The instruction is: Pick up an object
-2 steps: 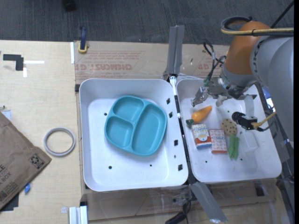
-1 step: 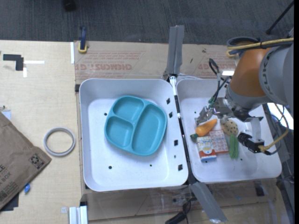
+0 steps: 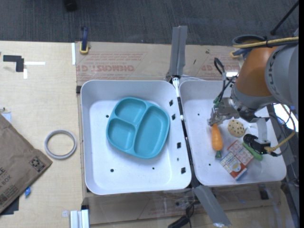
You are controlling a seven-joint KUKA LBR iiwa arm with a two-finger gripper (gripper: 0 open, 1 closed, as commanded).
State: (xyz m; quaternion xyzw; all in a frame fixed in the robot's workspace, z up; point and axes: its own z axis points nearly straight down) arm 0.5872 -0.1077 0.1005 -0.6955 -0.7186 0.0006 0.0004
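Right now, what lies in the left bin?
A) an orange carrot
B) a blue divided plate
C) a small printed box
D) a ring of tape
B: the blue divided plate lies in the left bin; the carrot and box are in the right bin, the tape ring on the bench.

The left bin (image 3: pixel 88 141) and the right bin (image 3: pixel 199 141) are plain white, the left one dotted with small black marks and holding a turquoise plate (image 3: pixel 137 127). In the right one lie an orange carrot (image 3: pixel 216 137), a beige ball (image 3: pixel 236 127) speckled with darker dots, and a small box (image 3: pixel 236 160) printed in red and white. The bench (image 3: pixel 38 94) is pale tan, bearing a light grey ring of tape (image 3: pixel 47 144) and a brown cardboard box (image 3: pixel 16 165) with black print, and the arm (image 3: pixel 280 75) is grey with an orange band (image 3: pixel 251 75).
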